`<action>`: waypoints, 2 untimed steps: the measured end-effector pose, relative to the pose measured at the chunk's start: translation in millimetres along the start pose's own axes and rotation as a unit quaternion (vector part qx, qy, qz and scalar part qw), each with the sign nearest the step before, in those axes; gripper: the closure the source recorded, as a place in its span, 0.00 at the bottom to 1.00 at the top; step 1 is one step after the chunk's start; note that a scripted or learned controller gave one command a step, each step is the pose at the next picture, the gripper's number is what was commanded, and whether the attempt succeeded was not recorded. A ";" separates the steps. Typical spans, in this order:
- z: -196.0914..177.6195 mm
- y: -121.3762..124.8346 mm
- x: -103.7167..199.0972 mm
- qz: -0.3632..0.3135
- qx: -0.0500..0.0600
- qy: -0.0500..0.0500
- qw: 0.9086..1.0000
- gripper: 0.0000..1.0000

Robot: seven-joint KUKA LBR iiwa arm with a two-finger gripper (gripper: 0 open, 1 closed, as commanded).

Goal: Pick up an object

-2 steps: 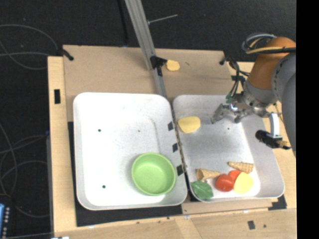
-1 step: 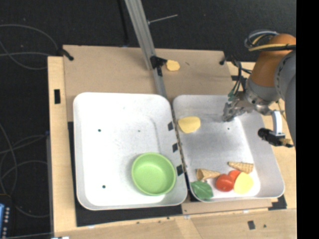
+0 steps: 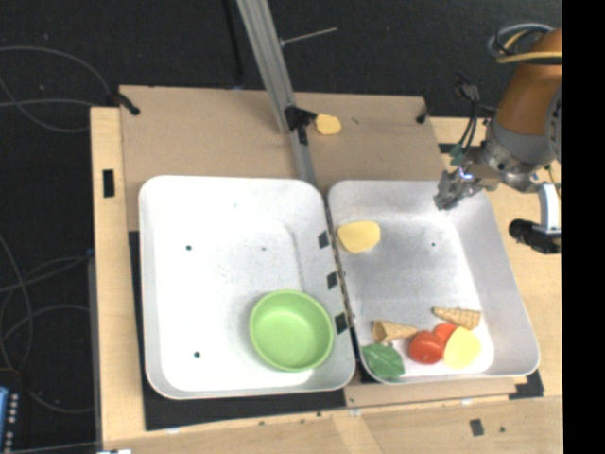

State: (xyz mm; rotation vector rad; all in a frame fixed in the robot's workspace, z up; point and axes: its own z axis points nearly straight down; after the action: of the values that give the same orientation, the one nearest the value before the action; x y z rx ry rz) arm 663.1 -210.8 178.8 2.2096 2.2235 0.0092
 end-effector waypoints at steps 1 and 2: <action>-38.2 1.7 -1.0 0.000 0.001 0.000 1.000 1.00; -50.1 5.9 57.8 -0.001 0.003 0.001 1.000 1.00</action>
State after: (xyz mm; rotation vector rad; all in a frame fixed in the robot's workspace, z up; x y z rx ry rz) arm 668.3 -153.0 228.9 2.2125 2.2298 0.0051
